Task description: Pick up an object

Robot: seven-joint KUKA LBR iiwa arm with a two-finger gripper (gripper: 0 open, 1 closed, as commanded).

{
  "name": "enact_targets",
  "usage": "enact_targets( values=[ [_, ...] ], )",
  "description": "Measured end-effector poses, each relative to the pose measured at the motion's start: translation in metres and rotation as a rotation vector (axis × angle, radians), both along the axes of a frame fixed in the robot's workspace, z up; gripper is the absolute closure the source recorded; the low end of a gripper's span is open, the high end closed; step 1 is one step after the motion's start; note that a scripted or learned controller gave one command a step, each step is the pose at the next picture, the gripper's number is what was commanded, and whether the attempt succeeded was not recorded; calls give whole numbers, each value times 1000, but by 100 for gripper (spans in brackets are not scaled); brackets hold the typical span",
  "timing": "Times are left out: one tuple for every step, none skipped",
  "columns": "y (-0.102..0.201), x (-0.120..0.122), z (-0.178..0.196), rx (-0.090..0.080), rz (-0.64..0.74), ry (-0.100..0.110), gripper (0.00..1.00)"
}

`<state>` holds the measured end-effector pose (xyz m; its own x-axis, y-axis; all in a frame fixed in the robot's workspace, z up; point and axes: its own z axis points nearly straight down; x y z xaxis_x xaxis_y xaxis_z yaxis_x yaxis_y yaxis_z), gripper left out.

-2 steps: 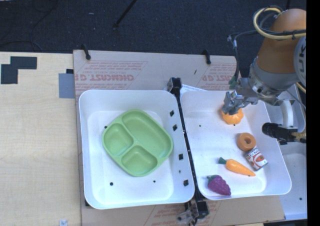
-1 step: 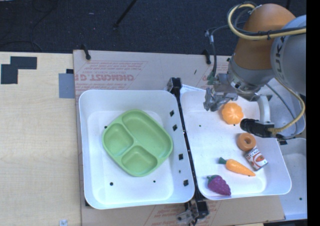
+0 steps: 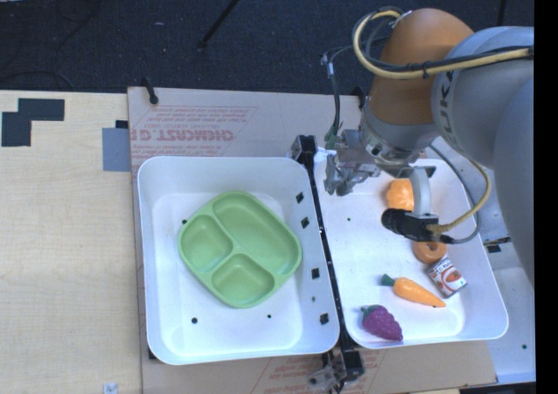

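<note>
My gripper (image 3: 342, 180) hangs over the far left corner of the right bin (image 3: 366, 244), close to the divider between the bins. Nothing can be seen held in it. An orange fruit (image 3: 399, 193) lies just to its right. Further toward the front lie an orange ring (image 3: 429, 252), a small red-and-white can (image 3: 447, 277), a toy carrot (image 3: 415, 292) and a purple bunch of grapes (image 3: 382, 322). A green divided plate (image 3: 239, 247) rests in the left bin (image 3: 166, 209).
The grey arm with its orange band (image 3: 418, 44) covers the right bin's far right side. Both bins sit on a cardboard sheet (image 3: 192, 126) on the wooden bench (image 3: 61, 253).
</note>
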<state>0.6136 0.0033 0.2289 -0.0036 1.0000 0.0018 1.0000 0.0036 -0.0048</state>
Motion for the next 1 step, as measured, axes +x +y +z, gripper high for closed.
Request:
enact_targets(
  values=[
    [49,3,8,-1,0,-2,100]
  ],
)
